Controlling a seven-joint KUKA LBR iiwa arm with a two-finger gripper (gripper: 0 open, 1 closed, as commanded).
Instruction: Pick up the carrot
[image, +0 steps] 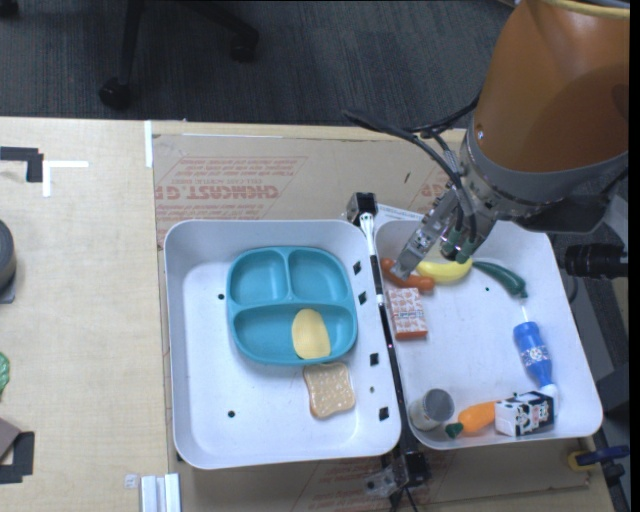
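Note:
The carrot (477, 417) is orange with a green top and lies near the front edge of the right bin (560, 262), between a grey can (432, 408) and a cow-patterned milk carton (525, 414). My gripper (431, 259) hangs at the back of that bin, well away from the carrot. It sits over a yellow banana (447, 271) and a small orange sausage (409, 281). It is open, and I see nothing held between its fingers. The arm's orange band and grey wrist (540, 110) cover the bin's far right corner.
The right bin also holds a red-and-white carton (407, 313), a green vegetable (503, 277) and a blue bottle (533, 351). In the left bin (190, 330) a teal divided plate (270, 290) carries a yellow piece (311, 334), with a slice of toast (330, 389) beside it.

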